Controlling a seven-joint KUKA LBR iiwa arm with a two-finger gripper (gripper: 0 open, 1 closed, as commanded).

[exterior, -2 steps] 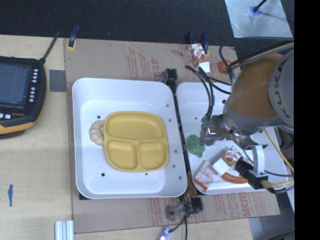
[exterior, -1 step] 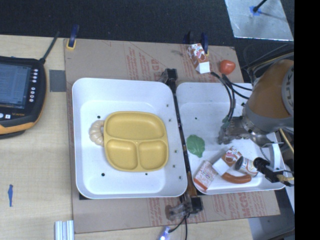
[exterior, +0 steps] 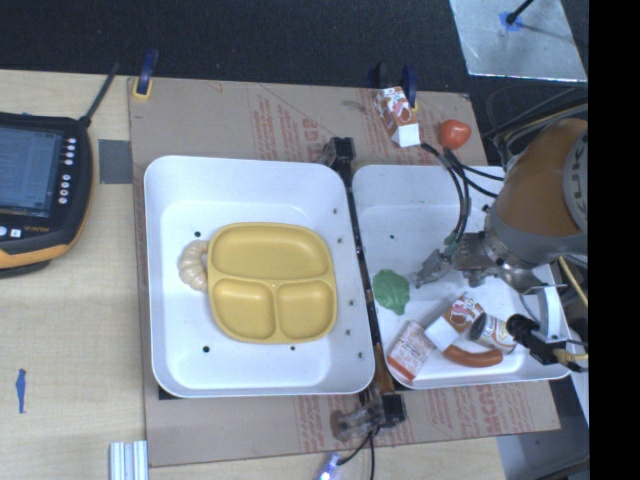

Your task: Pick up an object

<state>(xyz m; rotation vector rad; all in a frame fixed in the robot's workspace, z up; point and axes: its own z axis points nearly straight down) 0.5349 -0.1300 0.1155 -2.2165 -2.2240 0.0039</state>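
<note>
The end effector [exterior: 438, 266] hangs low over the right bin [exterior: 400, 208], a grey metal snout pointing toward the divider between the two bins. From here I cannot tell whether it is wide or narrow, and nothing shows clamped in it. Just beyond its tip, toward the divider and a touch nearer the front rim, lies a green lump [exterior: 390, 291], crinkled and leafy-looking, apart from the metal. Behind the tip and toward the front rim sits a small round tub [exterior: 465, 313] with a red and white label. Just past that is a smooth, curved reddish sausage [exterior: 473, 356], and beside it, on the divider side, a flat red and white packet [exterior: 410, 351] by the front wall. The bin floor on the far side of the end effector is bare glossy white plastic with rounded corners, so there is open room that way, while the front corner is crowded. Well off across the divider, the left bin [exterior: 165, 268] holds a matte yellow tray [exterior: 270, 280] with three rounded compartments, and a pale, knobbly doughy piece [exterior: 192, 265] pokes out from its far side. Both bins rest on a brown cardboard sheet [exterior: 250, 118] on the wooden bench [exterior: 70, 368]. Beyond the right bin's back rim a small red ball [exterior: 454, 133] and a little printed carton [exterior: 397, 113] sit on that cardboard.
</note>
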